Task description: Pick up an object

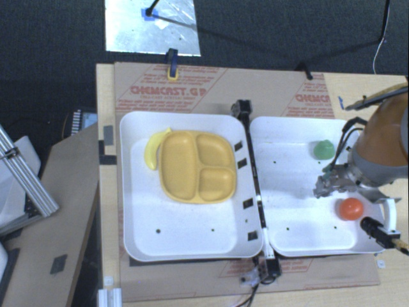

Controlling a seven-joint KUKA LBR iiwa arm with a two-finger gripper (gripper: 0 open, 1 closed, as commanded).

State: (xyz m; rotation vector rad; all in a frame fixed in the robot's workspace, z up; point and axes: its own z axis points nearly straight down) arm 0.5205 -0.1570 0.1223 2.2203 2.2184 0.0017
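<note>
The gripper [324, 188] hangs low over the right bin [287, 235], near its right edge, between a green ball [324, 149] toward the far edge and an orange ball [350, 208] toward the near right corner. Neither ball sits between its fingers; whether the pincer is spread or pressed together cannot be told. In the left bin [179, 235], a yellow divided plate [195, 166] lies over a banana [152, 151] by the far left corner.

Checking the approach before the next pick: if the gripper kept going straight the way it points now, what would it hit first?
The gripper points leftward and down into the right bin. It would probably meet the bin's bare floor first, passing between the green ball and orange ball; depth is unclear.
</note>
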